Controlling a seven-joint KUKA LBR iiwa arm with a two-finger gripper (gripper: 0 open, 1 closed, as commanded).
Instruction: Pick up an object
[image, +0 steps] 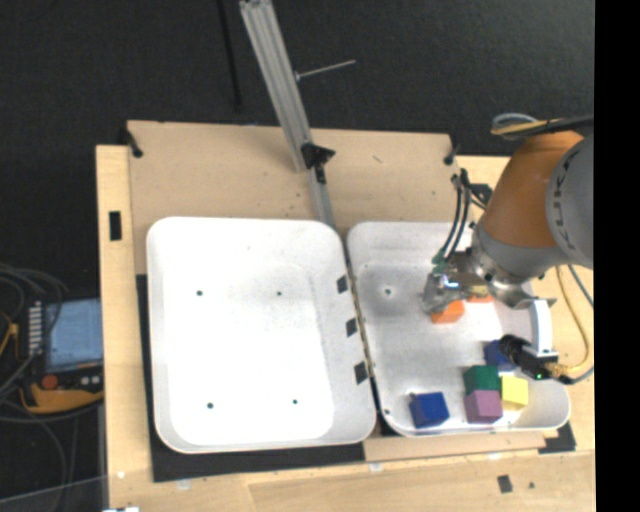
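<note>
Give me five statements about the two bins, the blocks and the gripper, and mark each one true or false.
1. The coloured blocks all lie in the right bin. True.
2. The blue block sits in the left bin. False: it lies near the front edge of the right bin.
3. The gripper is over the right bin, right beside the orange block. True.
4. The purple block and yellow block lie far apart, at opposite ends of the bin. False: they sit next to each other in the front right corner.
5. The green block lies close behind the purple block. True.
</note>
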